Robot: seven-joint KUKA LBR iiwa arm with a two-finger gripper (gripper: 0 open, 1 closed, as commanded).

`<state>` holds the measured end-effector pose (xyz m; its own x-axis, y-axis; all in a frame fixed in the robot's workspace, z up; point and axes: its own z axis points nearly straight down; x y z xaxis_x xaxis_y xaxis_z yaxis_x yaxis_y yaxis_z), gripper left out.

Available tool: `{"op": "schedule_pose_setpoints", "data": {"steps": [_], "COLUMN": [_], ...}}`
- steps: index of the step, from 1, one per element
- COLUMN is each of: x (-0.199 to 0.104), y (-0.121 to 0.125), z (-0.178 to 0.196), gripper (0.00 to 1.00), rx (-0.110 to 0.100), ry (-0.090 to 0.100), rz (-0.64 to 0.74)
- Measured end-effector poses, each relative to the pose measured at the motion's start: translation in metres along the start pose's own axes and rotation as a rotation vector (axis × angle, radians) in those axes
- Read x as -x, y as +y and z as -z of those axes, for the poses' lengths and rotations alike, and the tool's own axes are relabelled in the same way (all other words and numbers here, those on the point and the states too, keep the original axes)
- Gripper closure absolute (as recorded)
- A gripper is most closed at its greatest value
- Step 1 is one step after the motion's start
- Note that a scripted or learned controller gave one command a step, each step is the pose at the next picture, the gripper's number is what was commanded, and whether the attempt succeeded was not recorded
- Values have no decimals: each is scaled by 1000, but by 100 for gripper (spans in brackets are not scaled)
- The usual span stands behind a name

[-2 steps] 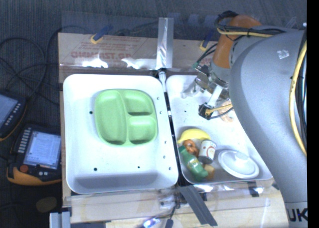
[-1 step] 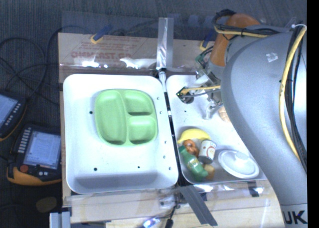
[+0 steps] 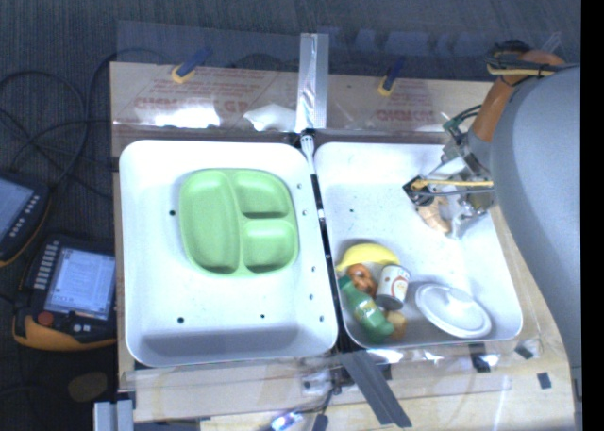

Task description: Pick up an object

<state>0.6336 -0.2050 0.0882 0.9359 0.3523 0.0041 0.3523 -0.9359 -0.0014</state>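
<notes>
Dark carpet surrounds the counter (image 3: 528, 311) – right bin (image 3: 377, 174) holds gripper (image 3: 442, 201) at its far right; jaws state cannot be told – objects (image 3: 373, 292) cluster at near edge; green tray (image 3: 238, 220) occupies left bin (image 3: 151, 184)

Two white bins (image 3: 132, 231); one green tray (image 3: 238, 220); perhaps five small objects (image 3: 377, 292) clustered right.

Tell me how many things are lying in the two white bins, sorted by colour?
Green: 2, the divided tray and a bottle
Yellow: 1, a rounded piece
White: 2, a small can and a dish
Total: 5
</notes>
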Motion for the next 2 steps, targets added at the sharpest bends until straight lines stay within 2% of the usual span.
{"op": "schedule_pose_setpoints", "data": {"steps": [1, 2], "x": [-6, -4], "y": [-89, -109], "z": [0, 1], "gripper": [0, 0], "rx": [5, 10], "ry": [1, 0], "rz": [-151, -150]}}
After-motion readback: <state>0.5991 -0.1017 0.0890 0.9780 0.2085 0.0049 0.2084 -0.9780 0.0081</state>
